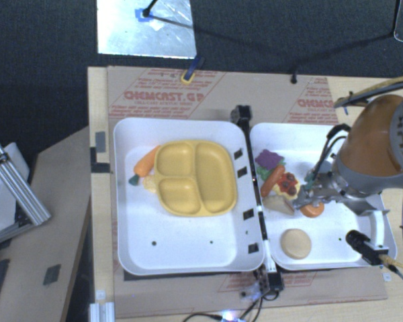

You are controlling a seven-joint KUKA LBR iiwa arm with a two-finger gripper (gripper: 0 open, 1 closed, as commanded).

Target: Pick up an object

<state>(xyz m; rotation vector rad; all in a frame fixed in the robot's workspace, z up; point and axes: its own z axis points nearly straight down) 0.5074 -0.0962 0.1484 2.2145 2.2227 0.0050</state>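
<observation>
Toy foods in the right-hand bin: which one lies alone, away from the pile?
The round beige bun, near the right bin's front edge. The purple piece, the red one and the rest cluster together beside the tool.

Floor: dark carpet | Sheet: shiny metal plate laid on floor, blue tape noted | Bench: brown printed board | Side: tan table, aluminium frame

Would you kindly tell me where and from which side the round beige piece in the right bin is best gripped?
Probably straight from above, fingers across its middle: the round beige piece lies apart from the food pile, with bare floor of the right bin around it.
</observation>
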